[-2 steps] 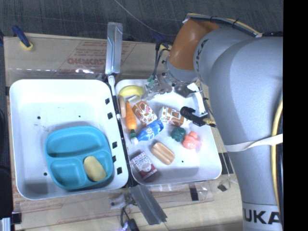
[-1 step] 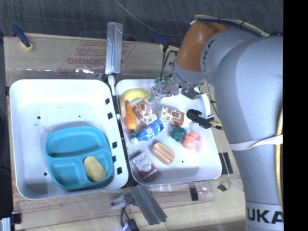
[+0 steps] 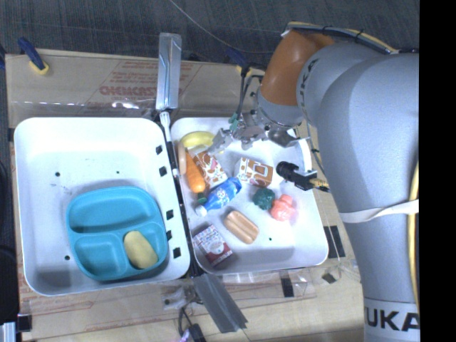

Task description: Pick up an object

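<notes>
On the bench [image 3: 85, 77], the left bin [image 3: 43, 141] holds a blue divided tray [image 3: 100, 216] lying towards its near edge. A yellow potato-shaped piece [image 3: 140, 249] sits in the tray's near right compartment.

In the right bin [image 3: 306, 237], an orange carrot [image 3: 194, 178] lies along the left wall. A yellow banana [image 3: 197, 140] sits in the far left corner, just above the carrot's end. A patterned brown-and-white carton [image 3: 211, 168] leans right beside the carrot. Below it, a blue-and-white bottle [image 3: 219, 197] lies at a slant. A small red-and-white carton [image 3: 212, 244] rests in the near left corner, and a hot dog bun [image 3: 241, 226] lies just to its right, nearer the middle.

The claw [image 3: 226, 137] hangs low over the far left part of this bin, just right of the banana and above the patterned carton. I cannot tell whether it is spread or pressed together, and nothing can be seen pinched in it.

Further right, a small brown box [image 3: 255, 171] lies near the bin's middle. A green piece [image 3: 263, 198] sits below it, touching a pink piece [image 3: 283, 207] on its right.

The grey arm [image 3: 356, 134] reaches in over the bin's right edge.
</notes>
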Action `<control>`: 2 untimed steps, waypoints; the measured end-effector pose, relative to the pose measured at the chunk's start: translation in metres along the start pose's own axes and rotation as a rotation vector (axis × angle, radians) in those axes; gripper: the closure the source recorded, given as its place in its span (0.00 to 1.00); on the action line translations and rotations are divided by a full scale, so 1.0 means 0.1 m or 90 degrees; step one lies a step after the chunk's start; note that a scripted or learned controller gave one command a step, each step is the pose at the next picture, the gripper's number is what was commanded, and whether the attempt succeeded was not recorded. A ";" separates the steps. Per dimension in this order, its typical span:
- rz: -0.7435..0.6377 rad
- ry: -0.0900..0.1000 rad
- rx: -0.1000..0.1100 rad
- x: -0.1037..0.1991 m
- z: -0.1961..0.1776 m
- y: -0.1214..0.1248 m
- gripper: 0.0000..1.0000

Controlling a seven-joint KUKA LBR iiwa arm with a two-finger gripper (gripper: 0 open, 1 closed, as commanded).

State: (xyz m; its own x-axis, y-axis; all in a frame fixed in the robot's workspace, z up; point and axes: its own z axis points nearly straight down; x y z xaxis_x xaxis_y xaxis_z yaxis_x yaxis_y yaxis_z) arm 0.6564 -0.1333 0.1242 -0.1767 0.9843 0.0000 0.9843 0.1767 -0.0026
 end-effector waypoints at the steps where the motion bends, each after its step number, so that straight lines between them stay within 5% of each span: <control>1: -0.178 -0.010 -0.014 0.24 0.17 0.11 0.00; 2: -0.181 -0.006 -0.017 0.28 0.03 0.14 1.00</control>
State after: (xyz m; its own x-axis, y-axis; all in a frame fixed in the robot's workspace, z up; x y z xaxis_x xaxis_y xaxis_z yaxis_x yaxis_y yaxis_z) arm 0.6653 -0.1038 0.1211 -0.4462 0.8949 -0.0127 0.8946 0.4463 0.0226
